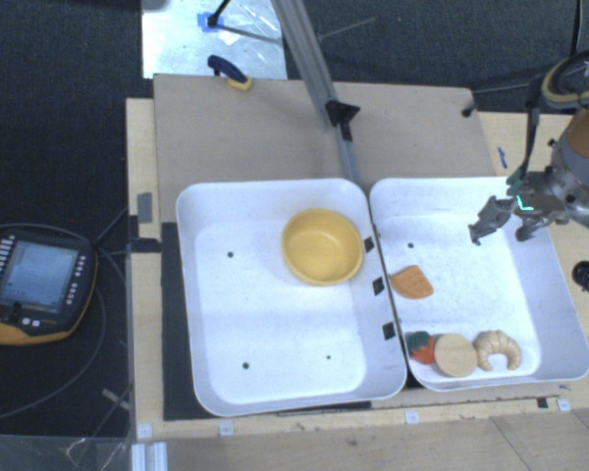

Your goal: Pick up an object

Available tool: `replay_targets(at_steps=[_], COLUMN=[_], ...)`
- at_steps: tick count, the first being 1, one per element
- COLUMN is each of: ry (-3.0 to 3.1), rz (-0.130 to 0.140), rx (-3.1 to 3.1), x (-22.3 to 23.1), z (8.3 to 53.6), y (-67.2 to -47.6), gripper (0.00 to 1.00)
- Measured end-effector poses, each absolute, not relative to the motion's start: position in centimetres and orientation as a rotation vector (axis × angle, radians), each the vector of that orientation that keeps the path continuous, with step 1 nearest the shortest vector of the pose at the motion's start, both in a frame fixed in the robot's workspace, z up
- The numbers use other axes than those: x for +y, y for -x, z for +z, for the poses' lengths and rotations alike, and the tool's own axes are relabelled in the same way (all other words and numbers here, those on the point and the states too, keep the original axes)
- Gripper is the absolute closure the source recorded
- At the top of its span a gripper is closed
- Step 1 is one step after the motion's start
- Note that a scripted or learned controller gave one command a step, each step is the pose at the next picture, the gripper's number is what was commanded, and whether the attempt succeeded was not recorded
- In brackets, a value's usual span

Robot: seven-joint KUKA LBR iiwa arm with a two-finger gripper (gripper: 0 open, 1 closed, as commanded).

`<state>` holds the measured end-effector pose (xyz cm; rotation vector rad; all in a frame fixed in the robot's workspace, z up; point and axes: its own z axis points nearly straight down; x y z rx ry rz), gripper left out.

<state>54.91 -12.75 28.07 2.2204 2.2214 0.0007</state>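
My gripper (504, 223) hangs over the upper right part of the right bin (555, 292), its two dark fingers spread apart with nothing between them. Below it in that bin lie an orange chip-shaped piece (412, 283) near the left wall, and along the front wall a small red and green item (419, 345), a round beige disc (455, 354) and a croissant (499, 349). A yellow bowl (322, 246) sits upright in the left bin (216, 361), near its back right corner.
A grey metal pole (314, 62) slants down to the gap between the bins at the back. A teach pendant (34, 283) lies off the bench at the left. A blue and yellow clamp (228, 72) sits at the board's back edge.
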Motion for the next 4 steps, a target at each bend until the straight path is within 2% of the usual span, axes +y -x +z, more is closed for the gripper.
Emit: replay_targets(at_steps=[1, 2, 3, 4], ry=[-2.22, -2.222, -2.223, -2.224], rz=[0.001, -0.002, -0.003, -0.004], rx=[2.221, 2.223, 2.224, 2.224], x=[-12.8, -12.7, -12.0, -11.5], z=[28.1, 23.7, 18.8, 13.0], y=[-54.9, -54.2, -54.9, -54.2], gripper=[0.0, 0.0, 0.0, 0.0])
